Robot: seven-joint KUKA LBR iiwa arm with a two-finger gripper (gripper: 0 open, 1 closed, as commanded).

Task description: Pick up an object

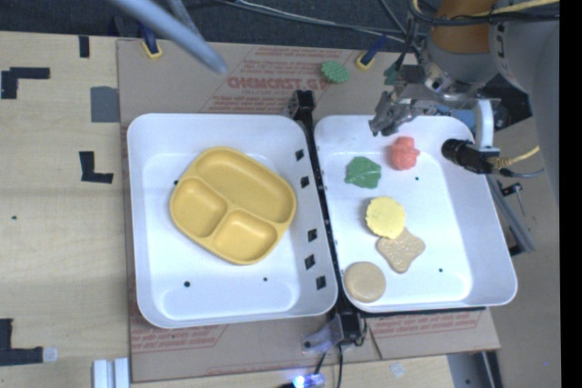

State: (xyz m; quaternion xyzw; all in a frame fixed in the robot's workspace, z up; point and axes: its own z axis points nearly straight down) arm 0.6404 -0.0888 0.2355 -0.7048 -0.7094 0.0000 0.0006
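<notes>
Camera view is showing the approach step of the pick: the gripper (386,121) is hanging over the far edge of the right bin (473,241), carrying nothing between its fingers. Whether those fingers are apart or together cannot be told; they are reading as a dark cluster against the white floor.

The red piece (404,153) is lying nearest, just beside the gripper toward the near side, in the bin's far half. It is looking like a small lumpy moulded toy, matt and rounded, likely rigid. By judgement it is the probable target; the next move is calling for a short shift over it, a straight descent and a closing of the fingers across its narrow width.

The green leaf (364,172) is sitting just left of the red piece, flat and ragged-edged, offering little height to grasp. The yellow disc (385,217) is lying further toward the near side, scalloped at its rim, touching or nearly touching the tan star (401,251), which is flat and lobed. The tan round (365,281) is resting near the bin's near left corner, smooth and biscuit-like.

The left bin (155,286) is holding a yellow tray (233,204), glossy plastic with three compartments, set at a tilt to the walls. A small green piece (335,72) is lying on the cardboard (264,86) beyond both bins.
</notes>
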